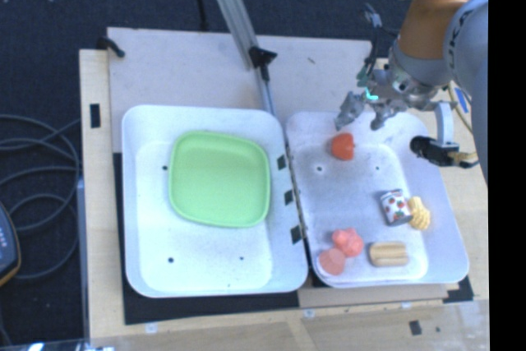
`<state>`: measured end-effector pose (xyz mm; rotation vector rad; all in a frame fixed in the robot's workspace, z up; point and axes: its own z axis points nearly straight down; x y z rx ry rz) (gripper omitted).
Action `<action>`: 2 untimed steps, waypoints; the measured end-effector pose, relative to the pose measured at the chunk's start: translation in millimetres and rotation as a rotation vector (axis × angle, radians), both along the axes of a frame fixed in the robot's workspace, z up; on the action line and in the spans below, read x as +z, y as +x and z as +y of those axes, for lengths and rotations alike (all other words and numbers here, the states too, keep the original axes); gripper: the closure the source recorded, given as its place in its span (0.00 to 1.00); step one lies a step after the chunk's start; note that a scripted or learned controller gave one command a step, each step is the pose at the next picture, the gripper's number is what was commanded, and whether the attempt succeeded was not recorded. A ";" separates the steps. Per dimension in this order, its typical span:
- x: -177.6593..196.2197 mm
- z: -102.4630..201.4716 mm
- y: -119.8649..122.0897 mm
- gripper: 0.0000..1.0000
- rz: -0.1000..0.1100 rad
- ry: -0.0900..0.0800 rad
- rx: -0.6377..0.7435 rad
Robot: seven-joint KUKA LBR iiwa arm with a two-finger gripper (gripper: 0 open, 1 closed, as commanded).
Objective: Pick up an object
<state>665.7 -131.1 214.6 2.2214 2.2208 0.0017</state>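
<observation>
Tomato (343,146) sits just at 7 o'clock of gripper (362,117); jaws apart, hold nothing. Off-centre descent could knock it away.

the pale wooden bench (181,62) carries two shallow white bins side by side. the left bin (144,177) touches the right bin (436,259) in the middle.

Both bins are white: the left bin (148,201) carries a pale green square plate (220,178). In the right bin (362,193) lie an orange-red tomato-like piece (343,146), a white block (395,207) with red and dark markings, perhaps a printed pattern, a yellow piece (420,214), a tan bun (388,254), and two pink-red pieces (348,242) (332,261).
</observation>
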 end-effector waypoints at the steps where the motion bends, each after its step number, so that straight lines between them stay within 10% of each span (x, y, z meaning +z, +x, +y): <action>1: 0.0 0.0 0.0 0.00 0.000 0.000 0.000; 2: -58.4 -0.7 7.4 0.00 0.004 -0.001 0.000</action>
